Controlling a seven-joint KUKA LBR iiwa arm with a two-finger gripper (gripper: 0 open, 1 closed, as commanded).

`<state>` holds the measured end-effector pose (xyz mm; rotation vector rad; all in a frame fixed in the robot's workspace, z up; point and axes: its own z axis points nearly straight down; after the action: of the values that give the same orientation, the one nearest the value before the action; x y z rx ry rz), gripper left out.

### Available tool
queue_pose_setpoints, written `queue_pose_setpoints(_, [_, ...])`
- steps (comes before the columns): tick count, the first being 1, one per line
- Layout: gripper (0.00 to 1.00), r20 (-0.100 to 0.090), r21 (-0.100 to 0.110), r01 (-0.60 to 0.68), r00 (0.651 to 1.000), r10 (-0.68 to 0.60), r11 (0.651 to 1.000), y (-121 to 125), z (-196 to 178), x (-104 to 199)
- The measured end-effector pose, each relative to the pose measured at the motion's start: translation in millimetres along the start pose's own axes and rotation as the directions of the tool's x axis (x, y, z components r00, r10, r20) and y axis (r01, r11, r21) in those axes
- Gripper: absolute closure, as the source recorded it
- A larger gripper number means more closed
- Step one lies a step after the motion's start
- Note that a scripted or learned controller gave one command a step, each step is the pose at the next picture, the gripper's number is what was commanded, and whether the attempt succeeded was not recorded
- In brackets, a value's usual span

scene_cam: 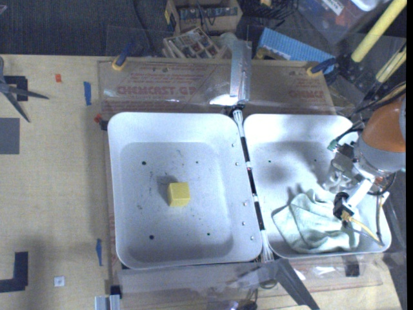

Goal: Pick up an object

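Two bins sit side by side on the desk point(45, 192). The left bin point(129, 131) holds a small block point(179, 194) near its middle, well apart from every wall. In the right bin point(290, 144), a crumpled cloth point(313, 228) lies toward the near edge. The end effector point(338, 181) hangs over that bin's right side, just behind the cloth.

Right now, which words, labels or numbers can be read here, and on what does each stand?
"CHEMCAST G", red, on the clear sheet behind the left bin; the rest is blurred.
Red print on the right sheet: too blurred to read.
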<state>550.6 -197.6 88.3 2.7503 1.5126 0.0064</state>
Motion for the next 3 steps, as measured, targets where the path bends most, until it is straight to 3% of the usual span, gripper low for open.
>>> queue_pose_setpoints(1, [1.0,0.006,0.003,-0.598,0.802,0.598,0.802,-23,-17,-11])
queue_pose_setpoints(2, [1.0,0.004,0.007,-0.308,0.951,0.308,0.951,-65,-5,-9])
queue_pose_setpoints(3, [1.0,0.002,0.004,-0.057,0.998,0.057,0.998,-60,-34,-18])
